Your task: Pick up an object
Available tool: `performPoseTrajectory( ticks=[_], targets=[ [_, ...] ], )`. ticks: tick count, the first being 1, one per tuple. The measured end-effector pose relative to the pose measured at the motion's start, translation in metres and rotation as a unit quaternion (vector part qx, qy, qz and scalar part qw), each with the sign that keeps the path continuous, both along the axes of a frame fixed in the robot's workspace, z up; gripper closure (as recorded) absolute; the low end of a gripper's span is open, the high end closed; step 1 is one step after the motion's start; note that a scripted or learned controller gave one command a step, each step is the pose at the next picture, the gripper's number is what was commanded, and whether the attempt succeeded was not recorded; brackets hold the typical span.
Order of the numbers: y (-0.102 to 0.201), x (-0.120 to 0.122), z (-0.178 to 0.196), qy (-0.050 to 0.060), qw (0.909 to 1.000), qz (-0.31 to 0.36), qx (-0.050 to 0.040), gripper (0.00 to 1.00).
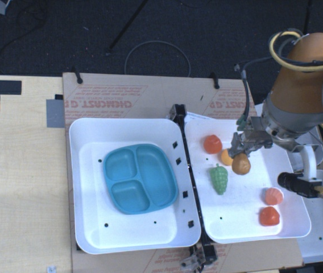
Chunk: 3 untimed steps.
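From above, the grey arm (298, 104) with its orange band is reaching in from the right, and its pincer (242, 147) is hanging over the right bin (298, 229), close to that bin's far left part; I cannot tell how it is set. Just under its tip a brown potato-like piece (241, 165) is lying, touching a small orange piece (226, 157), with a red piece (212, 144) just beyond and a green bumpy piece (219, 179) near the dividing rim. Two more reddish pieces, a pale one (273, 196) and a brighter one (269, 216), are sitting well apart toward the near right corner, leaving bare white floor in between. The left bin (87, 147) is carrying a blue sectioned tray (140, 178). Both bins are resting on cardboard (127, 98) on the pale wooden counter (19, 181), dark carpet (150, 21) beyond.
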<state>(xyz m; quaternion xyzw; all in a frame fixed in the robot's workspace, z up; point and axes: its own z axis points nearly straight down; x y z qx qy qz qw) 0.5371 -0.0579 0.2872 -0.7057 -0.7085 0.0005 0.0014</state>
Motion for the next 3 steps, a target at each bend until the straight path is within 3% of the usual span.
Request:
performPoseTrajectory(
  ticks=[2,3],
  targets=[
    [0.097,0.016,-0.014,0.001,1.0000,0.000,-0.0001,1.00],
    [0.136,0.024,-0.044,0.002,1.0000,-0.001,-0.0005,1.00]
  ],
)
